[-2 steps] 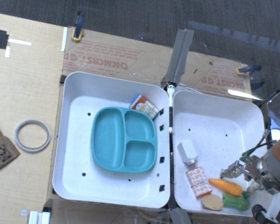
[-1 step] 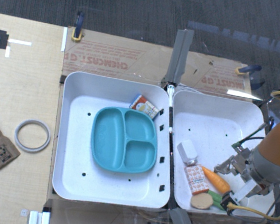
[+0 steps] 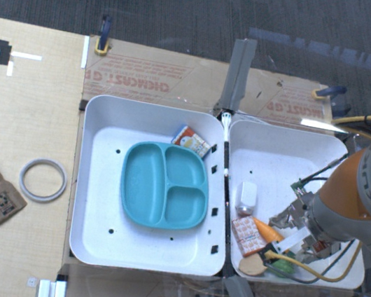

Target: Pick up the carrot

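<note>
Reaching from the right, claw (image 3: 290, 229) low beside carrot (image 3: 267, 230).

I see two white bins (image 3: 87, 184); the left one holds a turquoise divided plate (image 3: 165, 185) and, above it, a small packet (image 3: 192, 140) printed in red, white and blue. In the right bin I make out an orange carrot (image 3: 267, 231), a red-and-white patterned box (image 3: 246, 235), a tan disc (image 3: 252, 265), something green (image 3: 281, 266) and a whitish bottle (image 3: 247, 196). The arm (image 3: 369, 177) is grey with an orange band.
</note>
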Controlling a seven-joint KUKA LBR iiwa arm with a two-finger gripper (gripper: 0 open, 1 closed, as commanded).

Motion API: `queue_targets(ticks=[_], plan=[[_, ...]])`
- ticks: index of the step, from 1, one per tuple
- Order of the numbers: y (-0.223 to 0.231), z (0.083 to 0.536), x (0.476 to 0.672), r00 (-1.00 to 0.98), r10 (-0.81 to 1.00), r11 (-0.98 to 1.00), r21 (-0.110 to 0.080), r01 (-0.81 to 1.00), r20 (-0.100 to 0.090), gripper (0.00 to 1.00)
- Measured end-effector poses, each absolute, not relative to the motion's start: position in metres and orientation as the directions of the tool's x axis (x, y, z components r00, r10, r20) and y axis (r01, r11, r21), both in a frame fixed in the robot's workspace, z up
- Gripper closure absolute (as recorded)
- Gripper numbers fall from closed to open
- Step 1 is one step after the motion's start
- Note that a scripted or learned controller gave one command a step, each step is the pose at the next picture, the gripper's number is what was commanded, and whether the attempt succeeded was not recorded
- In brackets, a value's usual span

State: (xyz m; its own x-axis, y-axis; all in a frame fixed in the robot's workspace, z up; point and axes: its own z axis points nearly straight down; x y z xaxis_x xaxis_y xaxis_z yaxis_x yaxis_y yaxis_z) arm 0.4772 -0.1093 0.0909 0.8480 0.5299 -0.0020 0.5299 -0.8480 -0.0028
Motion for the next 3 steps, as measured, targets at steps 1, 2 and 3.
queue_targets(ticks=[1,2,3], plan=[[-0.152,0.102,0.476,0.8,0.6,-0.8,-0.002,0.6,-0.003,0.0],[-0.096,0.09,0.502,0.942,0.336,-0.942,-0.002,0.336,-0.006,0.0],[-0.104,0.091,0.502,0.659,0.752,-0.659,-0.004,0.752,-0.003,0.0]])
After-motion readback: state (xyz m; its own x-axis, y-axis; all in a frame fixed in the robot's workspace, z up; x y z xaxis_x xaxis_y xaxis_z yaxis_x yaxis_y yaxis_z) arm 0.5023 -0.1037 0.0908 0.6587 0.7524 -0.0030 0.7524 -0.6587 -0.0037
